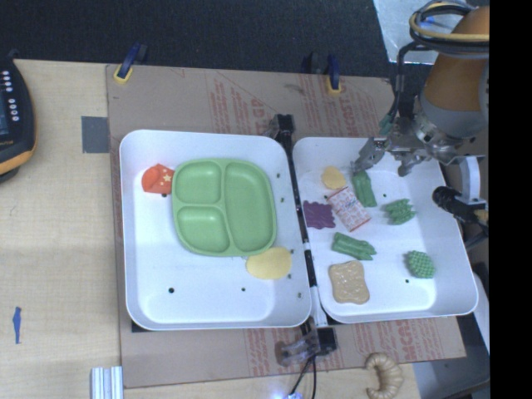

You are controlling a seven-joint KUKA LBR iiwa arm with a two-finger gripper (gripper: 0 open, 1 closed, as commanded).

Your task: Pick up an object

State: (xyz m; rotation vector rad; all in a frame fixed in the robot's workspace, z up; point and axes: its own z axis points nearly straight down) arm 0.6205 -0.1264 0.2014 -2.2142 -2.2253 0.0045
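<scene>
My gripper [386, 162] hangs over the far edge of the right bin [453, 248], open, with nothing between its fingers. Its left fingertip [364, 158] is just above a dark green pickle-like piece [363, 188] and beside a small yellow piece [334, 177]. Elsewhere in that bin lie a red-and-white packet [349, 208], a purple piece [317, 214], a leafy green piece [399, 211], a green pod [352, 245], a knobbly green ball [420, 263] and a tan cracker [348, 281].
The left bin [150, 289] holds a green divided plate [224, 206], a red piece [157, 179] and a yellow piece [269, 263]. A control pendant [12, 115] lies at the far left. A tan curved thing [384, 374] sits on the bench in front of the bins.
</scene>
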